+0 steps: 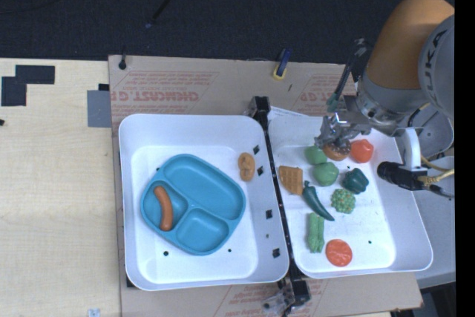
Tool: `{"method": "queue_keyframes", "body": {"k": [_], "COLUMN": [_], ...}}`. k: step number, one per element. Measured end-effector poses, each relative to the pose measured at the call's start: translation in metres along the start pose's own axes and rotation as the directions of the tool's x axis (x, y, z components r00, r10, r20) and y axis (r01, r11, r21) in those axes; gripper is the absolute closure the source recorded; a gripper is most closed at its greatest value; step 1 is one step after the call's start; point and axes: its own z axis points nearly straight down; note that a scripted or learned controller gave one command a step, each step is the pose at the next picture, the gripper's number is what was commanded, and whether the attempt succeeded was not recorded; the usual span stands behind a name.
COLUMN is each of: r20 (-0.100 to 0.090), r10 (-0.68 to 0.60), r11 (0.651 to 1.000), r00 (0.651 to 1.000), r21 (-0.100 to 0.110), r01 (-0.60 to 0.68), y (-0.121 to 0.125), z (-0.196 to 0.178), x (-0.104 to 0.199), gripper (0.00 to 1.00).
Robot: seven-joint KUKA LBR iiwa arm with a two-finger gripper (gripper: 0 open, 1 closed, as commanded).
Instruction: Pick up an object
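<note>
Reaching in from the upper right of the frame, the grey arm with its orange band [412, 30] is cut off by the frame's right side, so much of its body is out of sight. Its gripper [338, 141] hangs low over the upper part of the right bin [412, 249], directly above a small brownish-orange object [337, 153] whose shape is hard to make out beneath the metal. Whether that piece is pinched or merely lies underneath cannot be told from this slant.

Just right of it sits a red tomato [362, 151]; just left, a light green piece [315, 155], partly masked by the gripper. Below these lie a round green vegetable [325, 174], a dark green pepper [355, 180], a broccoli floret [343, 200], a dark green chilli [317, 202], an orange wedge [291, 179], a pale green pod [315, 231] and a second red tomato [339, 252].

The left bin [145, 267] holds a blue divided plate [204, 197] with a sausage [164, 207] in its left compartment, and a tan piece [246, 165] beside the plate's upper right.
</note>
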Motion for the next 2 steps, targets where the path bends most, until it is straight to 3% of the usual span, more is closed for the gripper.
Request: {"method": "queue_keyframes", "body": {"k": [1, 2], "r20": [0.0, 0.001], "r10": [0.002, 0.003], "r11": [1.0, 1.0], "r00": [1.0, 1.0], "r21": [0.005, 0.002], "r01": [-0.002, -0.003], "y": [-0.006, -0.012], "z": [0.02, 0.009], "x": [0.004, 0.003], "gripper": [1.0, 1.0]}}
